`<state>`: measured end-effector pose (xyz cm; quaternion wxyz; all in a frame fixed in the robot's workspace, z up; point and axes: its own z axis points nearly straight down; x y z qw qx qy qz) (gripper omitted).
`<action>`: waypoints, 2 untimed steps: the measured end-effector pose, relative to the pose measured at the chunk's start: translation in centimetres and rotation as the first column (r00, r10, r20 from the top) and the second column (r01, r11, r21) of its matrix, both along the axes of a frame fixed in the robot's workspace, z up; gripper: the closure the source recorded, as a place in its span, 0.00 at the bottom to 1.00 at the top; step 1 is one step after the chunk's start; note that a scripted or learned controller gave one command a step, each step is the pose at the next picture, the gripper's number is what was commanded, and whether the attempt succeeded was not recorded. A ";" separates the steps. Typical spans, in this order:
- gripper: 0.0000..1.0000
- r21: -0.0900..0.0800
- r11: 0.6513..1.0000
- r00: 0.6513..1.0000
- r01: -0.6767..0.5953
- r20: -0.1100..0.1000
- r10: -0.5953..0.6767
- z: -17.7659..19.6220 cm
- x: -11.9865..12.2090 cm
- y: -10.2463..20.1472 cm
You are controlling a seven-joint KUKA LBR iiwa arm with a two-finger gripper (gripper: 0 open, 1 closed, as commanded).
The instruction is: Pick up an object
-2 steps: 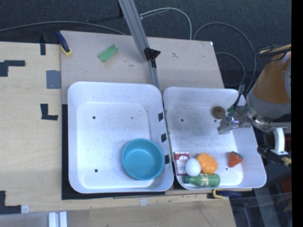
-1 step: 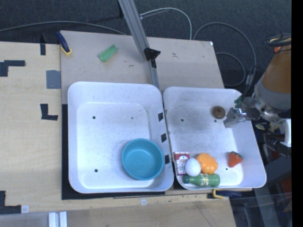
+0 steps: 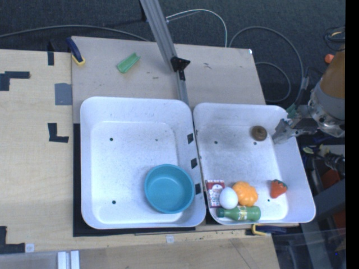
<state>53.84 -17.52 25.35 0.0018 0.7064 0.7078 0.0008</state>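
The right bin (image 3: pixel 235 150) holds a small brown round piece (image 3: pixel 258 132) near its far right side. Along its near edge lie a red-and-white carton (image 3: pixel 215 192), a white egg (image 3: pixel 228 198), an orange fruit (image 3: pixel 245 193), a green bottle (image 3: pixel 241 213) on its side, and a red strawberry (image 3: pixel 277 188). The left bin (image 3: pixel 129 133) holds a blue bowl (image 3: pixel 169 188) at its near right corner. My gripper (image 3: pixel 284 129) hangs at the right bin's far right rim, just right of the brown piece, with nothing seen in it.
A grey pole (image 3: pixel 160 29) slants down to the seam between the bins. A green block (image 3: pixel 128 63) and a blue-yellow clamp (image 3: pixel 74 51) lie on the board behind the bins. Cables loop over the dark floor at the back right.
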 end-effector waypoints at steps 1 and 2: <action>1.00 0.003 1.000 1.000 -0.004 -0.006 0.004 -1.5 -0.3 5.5; 1.00 0.003 1.000 1.000 -0.003 -0.006 0.003 -1.6 -1.5 10.0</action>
